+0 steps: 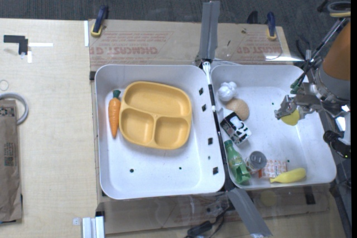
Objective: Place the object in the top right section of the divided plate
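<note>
arm: enters from the right; grey with an orange band (341,58) above the wrist, over the right bin (312,92)
pincer (289,111): in the upper right part of the right bin, fingers closed around a small yellow object (290,117)
yellow object: between the fingertips, over the right bin's floor; can't tell if it's lifted or touching. Well apart from the plate
plate (157,115): yellow, divided, in the left bin (150,175), upper middle. One long section across the top, two smaller ones below
carrot (114,113): orange with a green top, just beside the plate's left edge, lying lengthwise, green end up
right bin contents: white crumpled thing (227,90) near the top left; brown rounded thing (237,108) just below it; black-and-white item (235,127) under that; green packet (236,163) along the left wall; small round can (256,160) beside it; red-and-white packet (275,166) next to the can; banana (288,176) near the front wall
counter (44,136): light wood, left of the bins; brown paper bag (9,164) at the far left edge
cardboard (150,42): behind the bins, held by blue clamps (100,19)
</note>
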Tool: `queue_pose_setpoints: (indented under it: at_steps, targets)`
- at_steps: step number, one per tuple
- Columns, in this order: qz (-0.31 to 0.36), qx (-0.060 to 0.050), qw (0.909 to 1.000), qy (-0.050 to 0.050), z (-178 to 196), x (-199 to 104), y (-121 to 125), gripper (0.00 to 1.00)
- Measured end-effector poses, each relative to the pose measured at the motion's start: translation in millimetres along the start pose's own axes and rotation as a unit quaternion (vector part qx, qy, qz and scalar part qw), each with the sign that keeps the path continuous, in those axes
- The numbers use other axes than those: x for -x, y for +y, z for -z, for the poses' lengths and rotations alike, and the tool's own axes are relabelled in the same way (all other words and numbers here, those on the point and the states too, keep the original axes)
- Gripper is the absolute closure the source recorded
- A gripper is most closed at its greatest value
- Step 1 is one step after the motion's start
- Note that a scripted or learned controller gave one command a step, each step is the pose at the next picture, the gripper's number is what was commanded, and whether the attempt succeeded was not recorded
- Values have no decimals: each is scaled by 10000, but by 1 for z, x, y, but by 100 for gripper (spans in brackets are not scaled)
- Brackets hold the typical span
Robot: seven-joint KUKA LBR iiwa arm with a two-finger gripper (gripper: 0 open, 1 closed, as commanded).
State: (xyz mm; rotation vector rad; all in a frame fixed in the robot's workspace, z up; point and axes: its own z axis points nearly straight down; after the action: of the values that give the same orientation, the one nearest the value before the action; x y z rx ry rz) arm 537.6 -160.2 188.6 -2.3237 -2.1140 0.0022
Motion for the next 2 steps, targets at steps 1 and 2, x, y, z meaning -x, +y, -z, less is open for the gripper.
queue_pose_setpoints:
  at_steps: [1, 2]
  targets:
    - [-435, 45, 9990, -7, -82, -55, -19, 100]
    - [332, 6, 9994, -5, -97, -65, 17, 100]
